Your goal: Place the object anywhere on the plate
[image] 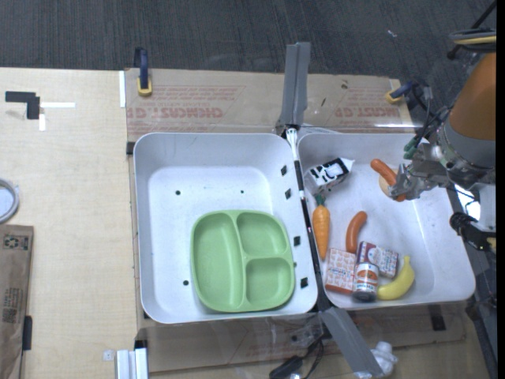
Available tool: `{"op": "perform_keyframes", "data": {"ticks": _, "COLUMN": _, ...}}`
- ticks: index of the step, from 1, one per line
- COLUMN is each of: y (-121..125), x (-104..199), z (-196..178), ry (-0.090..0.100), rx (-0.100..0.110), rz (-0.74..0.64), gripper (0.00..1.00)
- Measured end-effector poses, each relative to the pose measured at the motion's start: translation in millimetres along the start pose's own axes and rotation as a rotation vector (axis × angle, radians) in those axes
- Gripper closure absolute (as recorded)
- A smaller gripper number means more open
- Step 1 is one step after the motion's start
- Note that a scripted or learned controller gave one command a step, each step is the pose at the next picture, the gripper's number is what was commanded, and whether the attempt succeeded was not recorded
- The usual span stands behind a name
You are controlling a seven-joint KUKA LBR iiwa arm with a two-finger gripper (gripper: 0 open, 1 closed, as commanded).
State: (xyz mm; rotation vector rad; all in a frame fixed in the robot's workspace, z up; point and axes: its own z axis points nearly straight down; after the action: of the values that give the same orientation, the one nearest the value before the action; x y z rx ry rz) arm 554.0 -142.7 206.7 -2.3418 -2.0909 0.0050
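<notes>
Bins: 2 white ones side by side on the counter (71, 164). Left bin (158, 212) holds 1 green plate (243, 260) w/ 3 compartments, sitting toward the near right of that bin, nothing on it. Right bin (442, 243) holds the food items: 1 carrot (321, 226) upright along the left wall, 1 black-and-white pack (330, 172) above it near the far left corner, 1 sausage (356, 230) mid-bin, 1 red-and-white carton (341, 269) near the front, 1 small box (379, 257) just right of it, 1 bottle (365, 280) w/ dark cap at the front edge, 1 banana (398, 281) at the front right touching the bottle. A 2nd sausage (382, 169) lies at the far right, just beside the gripper (404, 186). Gripper is low over that corner; can't tell how far apart it is or whether it has anything. Two clamps, 1 at each far corner of the cardboard.
</notes>
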Motion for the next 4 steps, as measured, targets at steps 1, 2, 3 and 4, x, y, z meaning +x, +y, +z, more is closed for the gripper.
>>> {"op": "perform_keyframes", "data": {"ticks": 1, "y": -47, "x": 69, "z": 18, "ry": 0.001, "rx": 0.002, "rz": -0.202, "gripper": 1.00}}
{"op": "perform_keyframes", "data": {"ticks": 2, "y": -79, "x": 133, "z": -11, "ry": -0.001, "rx": 0.001, "rz": -0.197, "gripper": 1.00}}
{"op": "perform_keyframes", "data": {"ticks": 3, "y": -101, "x": 210, "z": 18, "ry": -0.002, "rx": 0.002, "rz": -0.222, "gripper": 1.00}}
{"op": "perform_keyframes", "data": {"ticks": 4, "y": -63, "x": 253, "z": 0, "ry": -0.002, "rx": 0.000, "rz": -0.474, "gripper": 1.00}}
